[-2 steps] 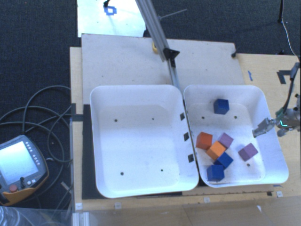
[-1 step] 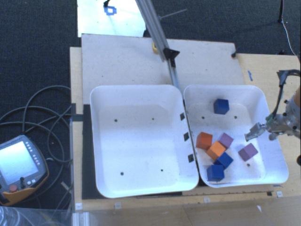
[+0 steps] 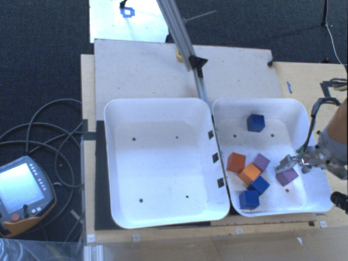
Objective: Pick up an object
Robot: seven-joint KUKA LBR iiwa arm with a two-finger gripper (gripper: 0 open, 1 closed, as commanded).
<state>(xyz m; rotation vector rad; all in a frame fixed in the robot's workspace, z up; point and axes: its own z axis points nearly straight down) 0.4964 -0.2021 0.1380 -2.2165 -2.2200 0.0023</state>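
Observation:
The right bin [image 3: 293,109] holds several small cubes. A blue cube [image 3: 255,122] sits alone near its back. Clustered toward the front are a red-orange cube [image 3: 235,162], an orange cube [image 3: 250,173], a purple cube [image 3: 261,161] and two blue cubes [image 3: 260,185] [image 3: 249,199]. Another purple cube [image 3: 287,176] lies nearer the bin's right side. My gripper [image 3: 289,164] reaches in from the right and hangs low, just above and touching or almost touching that purple cube. The view is too small to show whether the cube is gripped.
The left bin [image 3: 117,145] stands beside the right one, with a shared rim between them. A slanted metal pole [image 3: 175,23] crosses the back of the bench. Cables and a hand-held pendant [image 3: 22,194] lie on the floor at the left.

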